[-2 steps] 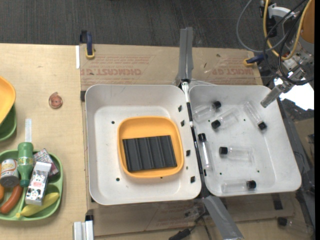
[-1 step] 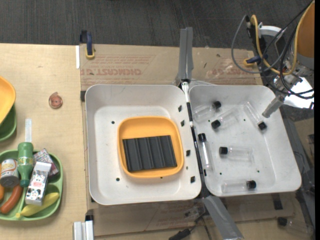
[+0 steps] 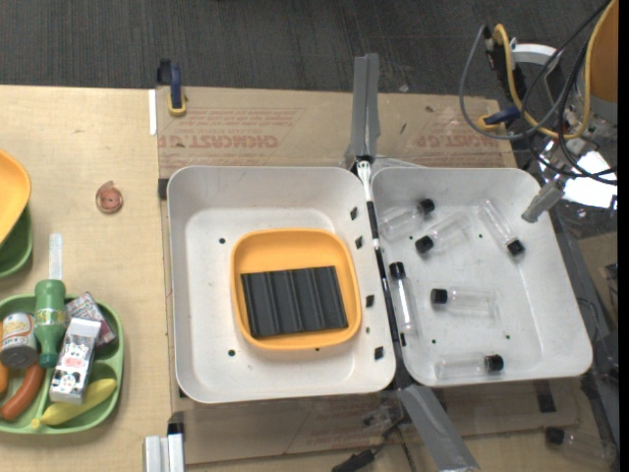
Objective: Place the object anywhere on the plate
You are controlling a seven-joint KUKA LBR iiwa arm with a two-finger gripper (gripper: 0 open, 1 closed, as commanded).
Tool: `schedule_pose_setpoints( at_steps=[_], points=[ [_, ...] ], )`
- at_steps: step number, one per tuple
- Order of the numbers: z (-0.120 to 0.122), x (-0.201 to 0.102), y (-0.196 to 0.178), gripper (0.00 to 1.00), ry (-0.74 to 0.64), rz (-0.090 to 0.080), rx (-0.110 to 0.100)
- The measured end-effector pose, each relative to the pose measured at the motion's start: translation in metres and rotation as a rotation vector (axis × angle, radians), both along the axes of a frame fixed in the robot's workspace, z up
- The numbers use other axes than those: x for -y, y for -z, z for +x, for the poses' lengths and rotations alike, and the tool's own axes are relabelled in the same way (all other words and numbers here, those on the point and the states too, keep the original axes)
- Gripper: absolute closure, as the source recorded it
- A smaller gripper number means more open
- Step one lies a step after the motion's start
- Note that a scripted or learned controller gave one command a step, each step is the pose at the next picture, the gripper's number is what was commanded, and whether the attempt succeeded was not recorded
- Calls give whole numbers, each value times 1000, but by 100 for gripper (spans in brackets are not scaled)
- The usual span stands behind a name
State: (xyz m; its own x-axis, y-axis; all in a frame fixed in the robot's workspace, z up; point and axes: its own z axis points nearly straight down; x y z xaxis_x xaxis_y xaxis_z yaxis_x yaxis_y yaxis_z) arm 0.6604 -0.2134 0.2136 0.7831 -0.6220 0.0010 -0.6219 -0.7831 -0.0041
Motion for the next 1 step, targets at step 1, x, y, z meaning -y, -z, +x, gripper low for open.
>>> schedule_pose_setpoints(
  at_steps=[1],
  points=[
    [0,4,19,0,-232,0,0]
  ],
)
